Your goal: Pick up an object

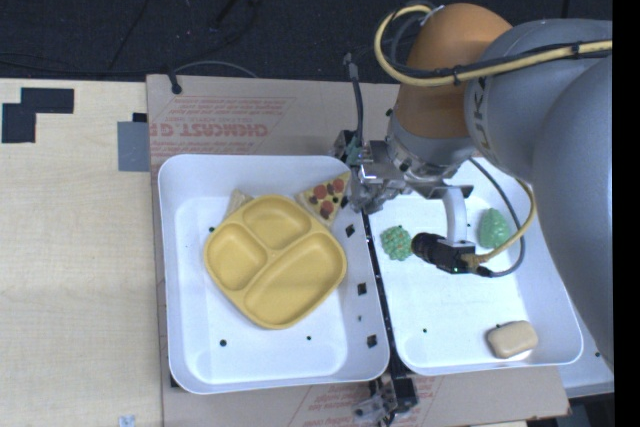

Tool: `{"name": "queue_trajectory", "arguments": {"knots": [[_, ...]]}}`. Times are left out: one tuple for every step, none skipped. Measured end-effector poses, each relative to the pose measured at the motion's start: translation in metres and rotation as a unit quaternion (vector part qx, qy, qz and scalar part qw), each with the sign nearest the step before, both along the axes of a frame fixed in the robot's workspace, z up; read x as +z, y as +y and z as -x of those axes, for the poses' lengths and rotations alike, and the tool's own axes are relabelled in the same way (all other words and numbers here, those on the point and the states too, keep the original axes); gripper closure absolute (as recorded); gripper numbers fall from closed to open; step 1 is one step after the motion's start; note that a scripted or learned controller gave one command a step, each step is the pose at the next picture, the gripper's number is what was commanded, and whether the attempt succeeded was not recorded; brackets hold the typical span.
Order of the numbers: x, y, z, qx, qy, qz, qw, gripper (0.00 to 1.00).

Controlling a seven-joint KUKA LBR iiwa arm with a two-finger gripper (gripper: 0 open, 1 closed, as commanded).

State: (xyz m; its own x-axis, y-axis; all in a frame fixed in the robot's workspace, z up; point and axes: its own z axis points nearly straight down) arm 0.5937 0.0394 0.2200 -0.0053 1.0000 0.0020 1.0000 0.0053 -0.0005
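- We see the pale wooden counter [70, 245] on the left, with a cardboard sheet [260, 120] lying under both bins.
- The left bin [250, 355] holds a yellow divided plate [275, 260], which lies flat, turned at an angle, and takes up most of the floor.
- A tan corner [238, 202] pokes out from behind the plate's upper left edge; we cannot tell what it is.
- The pizza slice [326, 196] lies in the left bin's upper right corner. It is just beside the plate's upper edge and close to the wall between the bins.
- The end effector [362, 177] hangs over that dividing wall near the bins' far end, just right of the pizza slice. We cannot tell how wide it stands, and we see nothing held in it.
- In the right bin [440, 325], a green bumpy piece [397, 242] sits near the left wall, below the end effector.
- A green leafy piece [493, 228] lies further right in the same bin, well apart from the bumpy one.
- A beige rounded block [513, 340] sits in the right bin's near right corner.
- The grey arm [540, 115] comes in from the right, with its orange band [450, 65] above the wrist.
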Motion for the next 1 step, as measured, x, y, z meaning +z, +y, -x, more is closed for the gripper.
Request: {"name": "queue_trajectory", "arguments": {"knots": [[0.0046, 0.0396, -0.0162, -0.001, 0.001, 0.0003, 1.0, 1.0]]}}
